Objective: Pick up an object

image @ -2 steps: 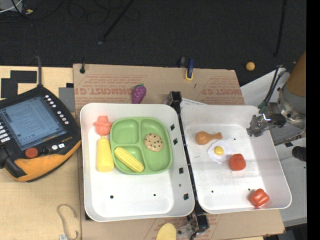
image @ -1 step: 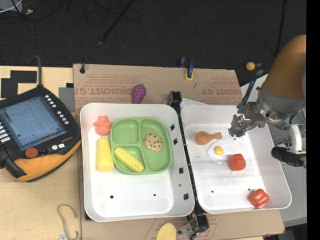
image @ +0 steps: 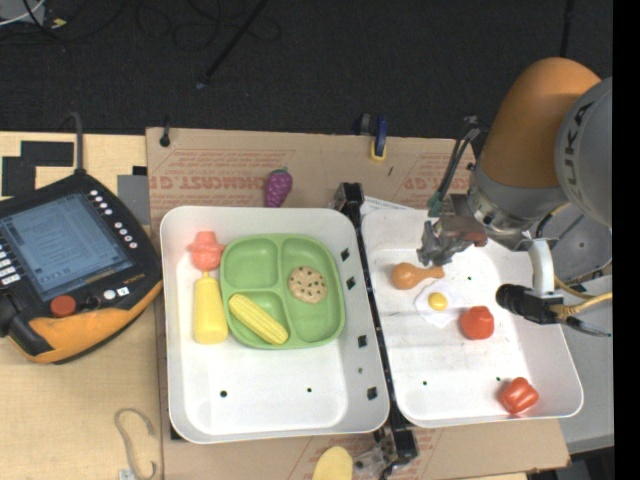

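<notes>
**Orange drumstick being targeted in the right bin**

Nearest, a red pepper is lying, then a red block and fried egg crowding the drumstick. Light, stiff, probably slippery plastic; its narrow end is being judged the best hold. Jaws are hovering just above; whether released or clenched cannot be told.

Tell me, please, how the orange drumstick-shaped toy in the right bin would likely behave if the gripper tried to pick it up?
The drumstick toy looks smooth and rounded, so it may slip from the gripper just above it. Its bulbous end suggests it could roll or pivot if nudged. It looks like moulded plastic, so probably stiff and light.
</notes>
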Robot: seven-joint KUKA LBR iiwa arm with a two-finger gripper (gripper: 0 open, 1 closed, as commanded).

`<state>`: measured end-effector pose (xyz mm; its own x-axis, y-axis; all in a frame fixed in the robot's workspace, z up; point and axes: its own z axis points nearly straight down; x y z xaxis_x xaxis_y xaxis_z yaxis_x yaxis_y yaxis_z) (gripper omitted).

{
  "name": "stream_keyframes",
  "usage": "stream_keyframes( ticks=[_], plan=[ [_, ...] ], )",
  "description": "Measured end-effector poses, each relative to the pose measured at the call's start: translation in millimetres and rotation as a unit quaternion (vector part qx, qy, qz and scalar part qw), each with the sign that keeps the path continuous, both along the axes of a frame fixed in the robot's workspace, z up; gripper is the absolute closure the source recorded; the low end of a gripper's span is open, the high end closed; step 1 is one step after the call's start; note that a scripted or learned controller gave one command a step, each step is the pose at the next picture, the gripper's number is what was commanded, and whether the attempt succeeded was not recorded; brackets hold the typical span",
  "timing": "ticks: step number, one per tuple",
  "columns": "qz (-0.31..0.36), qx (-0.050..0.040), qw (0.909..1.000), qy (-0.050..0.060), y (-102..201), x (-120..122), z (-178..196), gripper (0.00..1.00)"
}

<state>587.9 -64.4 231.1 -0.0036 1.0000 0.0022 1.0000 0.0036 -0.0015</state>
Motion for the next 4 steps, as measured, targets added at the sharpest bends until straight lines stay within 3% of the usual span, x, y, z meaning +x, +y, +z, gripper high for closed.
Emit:
stream_keyframes(
  ticks=[2,3,4],
  plan=[
    [0.000,-0.0002,1.0000,0.000,115.5,9.5,5.1,1.00],
    [0.000,-0.0002,1.0000,0.000,157.7,25.9,4.7,1.00],
    [-0.002,-0.0015,1.0000,0.002,158.3,19.4,-14.5,1.00]
  ],
)
